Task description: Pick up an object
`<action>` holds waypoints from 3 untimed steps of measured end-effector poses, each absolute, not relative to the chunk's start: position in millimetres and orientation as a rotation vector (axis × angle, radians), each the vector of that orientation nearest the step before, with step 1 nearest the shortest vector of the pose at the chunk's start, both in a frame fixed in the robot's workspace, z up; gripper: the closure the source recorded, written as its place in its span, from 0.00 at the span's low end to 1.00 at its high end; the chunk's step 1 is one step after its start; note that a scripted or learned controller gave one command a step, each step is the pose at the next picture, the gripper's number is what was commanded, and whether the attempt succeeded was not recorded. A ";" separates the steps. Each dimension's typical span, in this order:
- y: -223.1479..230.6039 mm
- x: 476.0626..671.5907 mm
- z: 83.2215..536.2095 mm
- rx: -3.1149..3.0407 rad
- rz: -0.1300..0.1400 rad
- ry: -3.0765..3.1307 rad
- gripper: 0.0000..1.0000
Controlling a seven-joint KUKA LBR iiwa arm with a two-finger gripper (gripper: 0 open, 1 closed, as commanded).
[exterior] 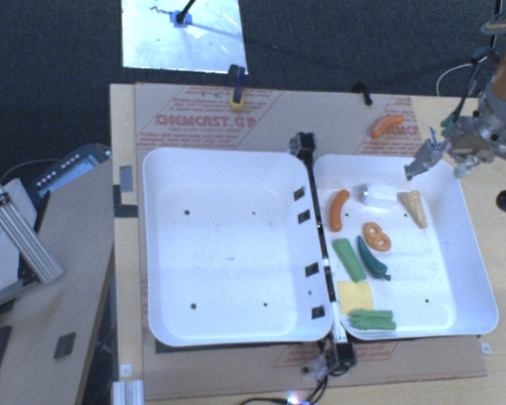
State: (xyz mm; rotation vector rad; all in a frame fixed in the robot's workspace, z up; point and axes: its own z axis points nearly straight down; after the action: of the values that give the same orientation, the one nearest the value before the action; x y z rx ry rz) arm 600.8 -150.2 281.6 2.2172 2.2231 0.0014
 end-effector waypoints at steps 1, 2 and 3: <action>-68.9 603.4 201.7 2.214 0.000 2.236 0.00; -90.7 670.5 106.1 2.201 0.025 2.210 0.00; -91.7 672.7 117.4 2.192 0.028 2.208 1.00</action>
State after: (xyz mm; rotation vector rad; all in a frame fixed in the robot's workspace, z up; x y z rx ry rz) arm 672.7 -91.7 117.4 2.1919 2.2075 0.0281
